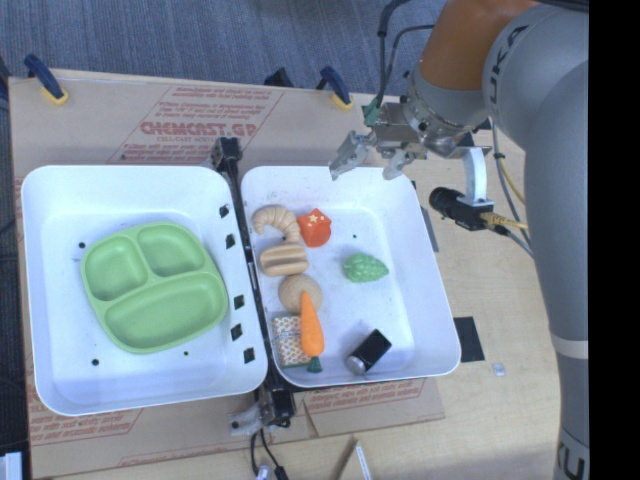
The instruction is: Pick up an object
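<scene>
The right white bin holds several toy foods: a croissant, a red strawberry-like piece, a hot dog bun, a round tan bun, an orange carrot, a waffle-like square, a green leafy piece and a black block. My gripper hangs over the bin's far rim, above and to the right of the red piece. Its fingers are spread apart with nothing between them.
The left white bin holds a green divided plate. A black clip strip runs between the bins. Blue clamps sit on the cardboard's far edge. A black cable fitting sticks out right of the bin.
</scene>
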Robot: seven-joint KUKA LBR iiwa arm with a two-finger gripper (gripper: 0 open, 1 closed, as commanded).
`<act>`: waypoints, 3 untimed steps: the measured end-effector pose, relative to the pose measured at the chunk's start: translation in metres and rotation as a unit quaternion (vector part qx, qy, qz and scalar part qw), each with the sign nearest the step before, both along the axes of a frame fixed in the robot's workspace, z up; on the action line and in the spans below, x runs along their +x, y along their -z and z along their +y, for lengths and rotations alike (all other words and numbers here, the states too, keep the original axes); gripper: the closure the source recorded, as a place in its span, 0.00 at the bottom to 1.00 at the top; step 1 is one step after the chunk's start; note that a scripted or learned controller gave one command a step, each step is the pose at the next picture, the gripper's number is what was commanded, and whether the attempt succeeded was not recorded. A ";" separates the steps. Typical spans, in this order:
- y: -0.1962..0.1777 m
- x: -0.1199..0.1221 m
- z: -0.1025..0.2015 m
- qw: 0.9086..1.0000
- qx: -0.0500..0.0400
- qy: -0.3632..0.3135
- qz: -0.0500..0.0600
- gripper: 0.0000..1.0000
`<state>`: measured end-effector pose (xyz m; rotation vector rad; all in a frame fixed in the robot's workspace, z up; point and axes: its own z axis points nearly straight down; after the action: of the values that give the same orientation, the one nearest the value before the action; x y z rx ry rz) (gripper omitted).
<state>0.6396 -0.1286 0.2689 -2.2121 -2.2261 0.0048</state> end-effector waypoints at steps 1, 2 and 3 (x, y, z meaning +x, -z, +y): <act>0.148 -0.058 0.010 1.000 0.000 0.000 0.002 0.00; 0.175 -0.127 0.032 1.000 0.000 0.000 -0.004 0.00; 0.163 -0.125 0.032 1.000 0.000 -0.003 -0.006 1.00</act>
<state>0.5148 -0.0969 0.1058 -2.2120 -2.2396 -0.0079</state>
